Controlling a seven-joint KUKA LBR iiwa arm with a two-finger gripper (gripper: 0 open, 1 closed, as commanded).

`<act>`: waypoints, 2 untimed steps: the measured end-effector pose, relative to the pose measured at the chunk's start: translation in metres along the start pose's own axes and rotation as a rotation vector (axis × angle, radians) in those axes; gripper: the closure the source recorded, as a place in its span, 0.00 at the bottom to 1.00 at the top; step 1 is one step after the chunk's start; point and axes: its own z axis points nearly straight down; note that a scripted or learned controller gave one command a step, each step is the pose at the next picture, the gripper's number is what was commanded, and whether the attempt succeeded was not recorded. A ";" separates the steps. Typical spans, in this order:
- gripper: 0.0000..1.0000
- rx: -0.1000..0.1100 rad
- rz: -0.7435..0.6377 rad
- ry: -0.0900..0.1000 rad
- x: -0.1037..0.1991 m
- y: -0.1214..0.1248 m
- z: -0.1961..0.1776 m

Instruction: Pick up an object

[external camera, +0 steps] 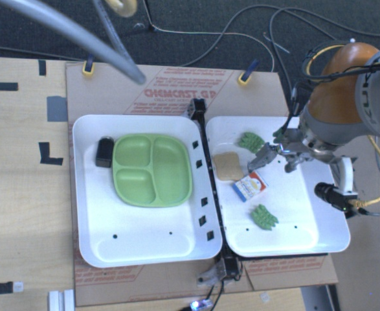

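Best aimed at the small carton (249,186), lying mid-floor of the right bin (319,235), near its left wall, just beside the tan block (227,166). Gripper (262,159) hovering just above, spread wide, holding nothing; better lowered straight astride the carton before closing.

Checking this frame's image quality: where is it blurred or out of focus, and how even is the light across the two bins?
Camera view: the grey bar crossing the top left is a soft, out-of-focus streak; the green divided plate and the small blue and white packet are reasonably sharp; both white bins are evenly lit, with faint shadows and no strong glare.
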 end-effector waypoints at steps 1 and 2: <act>0.00 -0.014 -0.004 -0.002 0.000 0.003 -0.008; 0.00 -0.010 -0.003 -0.002 -0.009 0.004 0.050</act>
